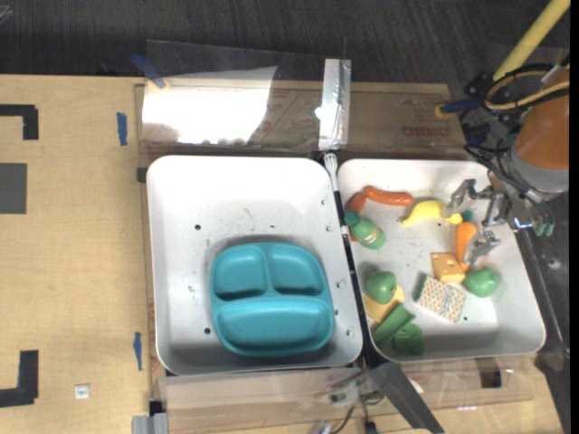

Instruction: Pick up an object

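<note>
The right bin [520, 328] holds several toy foods. Among them are an orange carrot [464, 237], a yellow banana [423, 212], a red-orange sausage [384, 197] and a yellow cheese wedge [446, 267]. There are also a green ball [482, 282], a green apple [381, 286], a speckled cracker [441, 298] and a dark green piece [400, 331]. My gripper [476, 215] hangs low over the bin's upper right part, open. One finger [464, 191] is near the banana's tip and the other is just right of the carrot. Nothing is held between them.
The left bin [172, 197] holds a teal divided tray [270, 298]. A green-and-orange piece [365, 232] lies by the wall between the bins. The arm's orange band [545, 138] and its cables sit past the right bin's far right corner.
</note>
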Motion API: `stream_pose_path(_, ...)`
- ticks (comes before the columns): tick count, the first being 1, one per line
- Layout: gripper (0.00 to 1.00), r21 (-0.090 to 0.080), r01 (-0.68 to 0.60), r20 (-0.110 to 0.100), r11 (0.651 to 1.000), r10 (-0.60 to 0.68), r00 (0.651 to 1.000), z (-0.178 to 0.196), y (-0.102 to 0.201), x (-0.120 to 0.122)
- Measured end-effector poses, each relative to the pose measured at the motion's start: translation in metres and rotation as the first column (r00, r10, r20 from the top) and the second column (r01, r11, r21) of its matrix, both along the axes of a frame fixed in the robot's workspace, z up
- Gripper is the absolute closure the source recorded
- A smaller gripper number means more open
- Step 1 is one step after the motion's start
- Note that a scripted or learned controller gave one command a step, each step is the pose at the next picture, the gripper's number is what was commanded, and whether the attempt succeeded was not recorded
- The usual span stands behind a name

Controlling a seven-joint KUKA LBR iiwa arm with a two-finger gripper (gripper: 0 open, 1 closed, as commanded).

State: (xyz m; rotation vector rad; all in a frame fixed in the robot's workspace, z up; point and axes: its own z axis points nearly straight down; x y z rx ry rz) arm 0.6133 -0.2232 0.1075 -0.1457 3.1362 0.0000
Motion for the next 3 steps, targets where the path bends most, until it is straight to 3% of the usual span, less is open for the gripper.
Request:
stream_pose_path(1,0.00,0.000,0.135,0.030,0.991,-0.135,0.990,-0.008,0.002,-0.047)
stream_pose_path(2,0.00,-0.005,0.103,0.025,0.995,-0.103,0.994,-0.012,0.017,-0.041)
stream_pose_path(3,0.00,0.006,0.079,0.017,0.997,-0.079,0.997,-0.013,0.006,-0.054)
